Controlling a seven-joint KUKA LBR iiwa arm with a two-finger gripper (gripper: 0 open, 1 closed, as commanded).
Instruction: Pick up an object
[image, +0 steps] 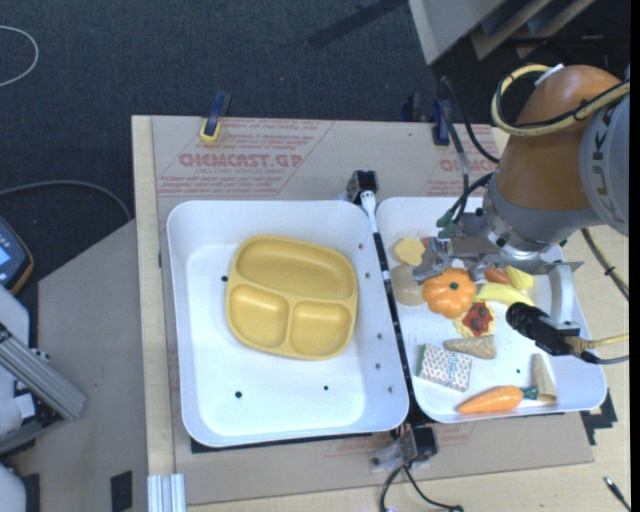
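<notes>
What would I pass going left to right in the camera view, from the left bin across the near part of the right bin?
yellow divided tray → checked packet → orange carrot → tan cone

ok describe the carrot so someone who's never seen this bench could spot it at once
Of the two white bins, go to the right bin, crowded with toy food, and look along its near edge. The carrot lies there, beside the patterned packet: long, tapered and orange with a green stub, unlike the round orange pumpkin farther back.

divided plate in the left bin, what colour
The divided plate is yellow; camera view.
</notes>
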